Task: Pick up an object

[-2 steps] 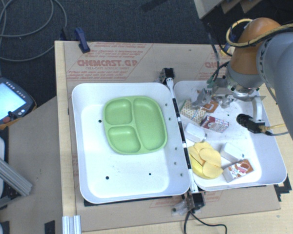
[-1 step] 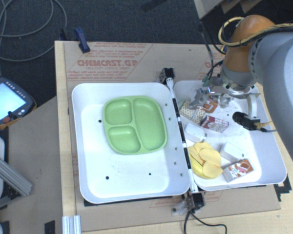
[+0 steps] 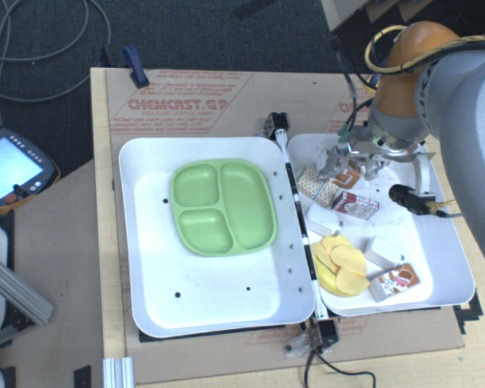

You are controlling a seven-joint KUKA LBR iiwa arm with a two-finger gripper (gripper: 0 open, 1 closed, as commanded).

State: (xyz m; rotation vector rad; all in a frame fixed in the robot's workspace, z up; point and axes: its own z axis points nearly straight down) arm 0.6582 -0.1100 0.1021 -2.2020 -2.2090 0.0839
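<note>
Hand [image 3: 345, 162] down in right bin [image 3: 457, 277], 12 o'clock end, over checkered packet [image 3: 315, 186] and red-white carton [image 3: 355, 206]. Grip state: cannot tell. Risk: items crowded, so it may pinch two or nudge the packet aside. Green tray [image 3: 224, 207] in left bin [image 3: 145, 233].

Red print on the cardboard sheet [image 3: 186, 95] reads "CHEMCAST GP" — nothing else legible.

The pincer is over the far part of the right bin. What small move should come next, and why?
Probably a short straight descent. The pincer hangs at the far end of the right bin, directly over the small packets there, with nothing visibly held. Lowering would bring it around one of them.
</note>
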